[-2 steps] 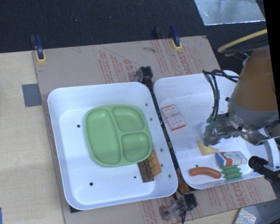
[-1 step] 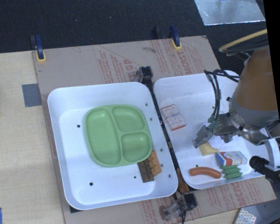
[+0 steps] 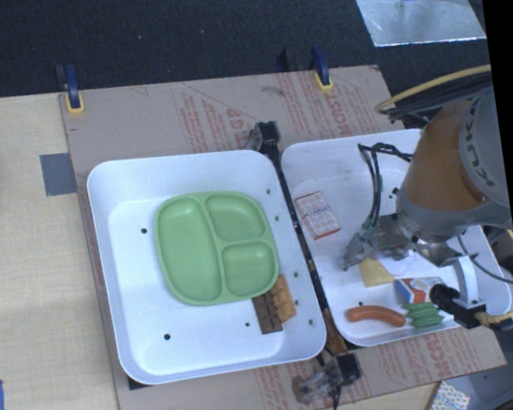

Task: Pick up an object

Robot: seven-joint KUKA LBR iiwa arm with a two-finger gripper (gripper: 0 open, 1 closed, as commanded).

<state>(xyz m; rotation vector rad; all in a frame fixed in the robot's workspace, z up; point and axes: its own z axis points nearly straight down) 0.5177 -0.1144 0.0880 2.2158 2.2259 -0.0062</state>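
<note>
The arm [image 3: 455,171] is reaching into the right bin [image 3: 325,156], its claw [image 3: 365,248] hanging low over the bin floor just above a yellow block [image 3: 376,273]. A hot dog [image 3: 376,315] and a green toy [image 3: 424,317] are lying near the front rim. A green divided plate [image 3: 215,246] is sitting in the left bin [image 3: 128,265].

Two shallow white bins sit side by side: the left bin [image 3: 128,265] and the right bin [image 3: 327,166]. The left bin holds two things, one green divided plate [image 3: 215,246] and one brown block [image 3: 274,308]. The right bin shows four loose things: one small printed packet [image 3: 317,214], one yellow piece [image 3: 376,272], one orange sausage-shaped item [image 3: 376,315] and one green item [image 3: 423,316].
</note>
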